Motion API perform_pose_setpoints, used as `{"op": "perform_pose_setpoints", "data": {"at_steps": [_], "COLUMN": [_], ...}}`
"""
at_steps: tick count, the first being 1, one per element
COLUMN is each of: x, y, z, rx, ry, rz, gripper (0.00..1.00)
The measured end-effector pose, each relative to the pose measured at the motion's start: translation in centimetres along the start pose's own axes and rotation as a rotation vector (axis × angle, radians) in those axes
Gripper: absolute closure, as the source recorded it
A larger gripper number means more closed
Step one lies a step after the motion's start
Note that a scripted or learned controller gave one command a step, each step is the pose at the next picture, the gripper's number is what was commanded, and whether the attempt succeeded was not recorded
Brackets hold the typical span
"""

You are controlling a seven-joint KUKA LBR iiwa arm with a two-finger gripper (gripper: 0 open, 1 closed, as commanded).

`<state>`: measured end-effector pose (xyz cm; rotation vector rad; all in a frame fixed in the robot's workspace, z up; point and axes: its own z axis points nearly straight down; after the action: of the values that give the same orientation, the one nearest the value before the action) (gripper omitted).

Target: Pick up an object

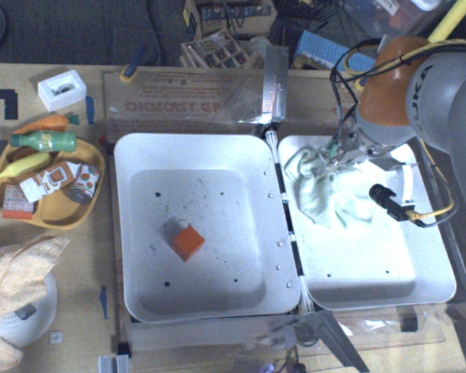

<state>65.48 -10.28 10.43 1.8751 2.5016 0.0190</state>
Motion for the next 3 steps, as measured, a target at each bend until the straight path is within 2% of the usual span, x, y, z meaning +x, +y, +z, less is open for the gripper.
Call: {"op": "perform_pose_setpoints", "data": {"at_steps": [1, 2, 3], "x": [-4.0, 0.1, 0.2], "y": [0.4, 1.5, 1.5], "z": [1.3, -6.9, -6.9], "rx": [0.009, 0.016, 0.016], "ry": [0.002, 0.002, 0.002], "rz": [-0.109, 0.067, 0.067], "gripper": [1.00, 1.00, 0.00]}}
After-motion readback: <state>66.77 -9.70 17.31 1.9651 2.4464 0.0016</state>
